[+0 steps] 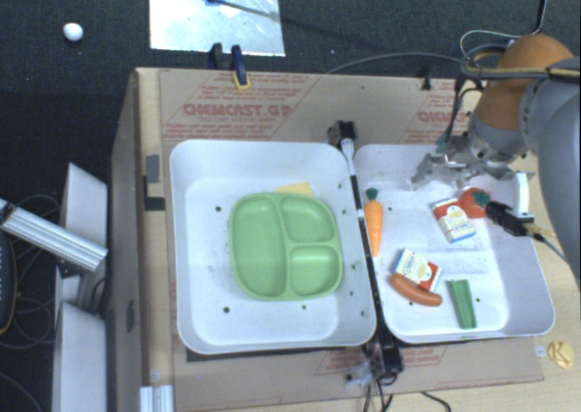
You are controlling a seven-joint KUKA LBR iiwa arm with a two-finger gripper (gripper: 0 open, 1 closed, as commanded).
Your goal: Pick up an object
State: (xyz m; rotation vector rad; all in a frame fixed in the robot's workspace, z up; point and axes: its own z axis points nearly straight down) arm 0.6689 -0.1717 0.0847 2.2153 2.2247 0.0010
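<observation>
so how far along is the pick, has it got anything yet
Nothing looks picked yet: the carrot, sausage, green block and two small cartons all lie in the right bin. In hand: the gripper sits low over that bin's far end, with nothing visible between its fingers. Left: closing on an object and lifting it.

Two white bins (272, 161), one green plate (286, 247), two cartons (454, 220), one carrot (373, 224).
</observation>
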